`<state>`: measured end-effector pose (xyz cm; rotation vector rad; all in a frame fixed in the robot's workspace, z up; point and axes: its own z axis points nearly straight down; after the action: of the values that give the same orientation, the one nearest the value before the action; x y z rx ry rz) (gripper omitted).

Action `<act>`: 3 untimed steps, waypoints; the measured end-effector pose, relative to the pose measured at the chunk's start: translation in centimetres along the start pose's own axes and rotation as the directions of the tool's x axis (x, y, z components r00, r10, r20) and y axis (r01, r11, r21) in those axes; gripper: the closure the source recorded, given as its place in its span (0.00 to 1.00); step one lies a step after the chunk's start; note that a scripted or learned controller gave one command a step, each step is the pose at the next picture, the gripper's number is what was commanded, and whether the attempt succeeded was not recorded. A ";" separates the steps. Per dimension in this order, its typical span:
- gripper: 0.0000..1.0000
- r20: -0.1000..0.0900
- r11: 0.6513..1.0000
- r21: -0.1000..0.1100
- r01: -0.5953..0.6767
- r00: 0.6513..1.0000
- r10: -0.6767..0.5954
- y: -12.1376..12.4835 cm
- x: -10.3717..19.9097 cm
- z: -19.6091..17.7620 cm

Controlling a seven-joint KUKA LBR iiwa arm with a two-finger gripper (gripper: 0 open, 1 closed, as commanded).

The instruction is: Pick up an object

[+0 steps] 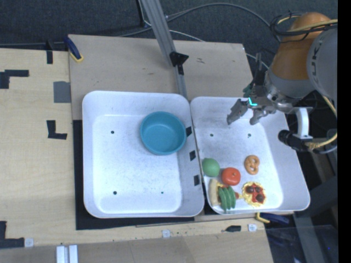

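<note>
Over the far part of the right bin (285, 163), the claw (245, 117) is seen hanging, with its two fingers spread apart and nothing caught between them. The arm (299, 59) is seen reaching in from the right, its orange band above the grey wrist.

In the near part of that bin, a small cluster of toy food is gathered. A green ball (210, 166) is placed just beside the bin's left wall, and a tomato (231, 175) is set close to its right. A pretzel (252, 164) is found a little further right, apart from the tomato. Below the tomato, a green pepper (226, 196) is laid against a pale yellow piece (213, 189), and a pizza slice (254, 193) is seen near the bin's front right corner. All of these are well apart from the claw, with bare bin floor between.

In the left bin (104, 158), a blue bowl (163, 133) is set upright toward the far right part.

Both bins are carried side by side on the surface (109, 59), and a grey pole (159, 26) is slanted down across it to the gap between the bins.
</note>
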<state>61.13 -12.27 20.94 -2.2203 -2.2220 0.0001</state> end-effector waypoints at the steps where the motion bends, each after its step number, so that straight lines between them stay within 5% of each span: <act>1: 0.00 0.000 1.000 0.000 0.000 1.000 0.000 0.0 0.0 0.0; 3: 0.00 0.000 1.000 0.005 0.000 1.000 0.000 -0.5 1.6 10.2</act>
<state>60.64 -10.63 10.70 -2.2178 -2.2196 0.0051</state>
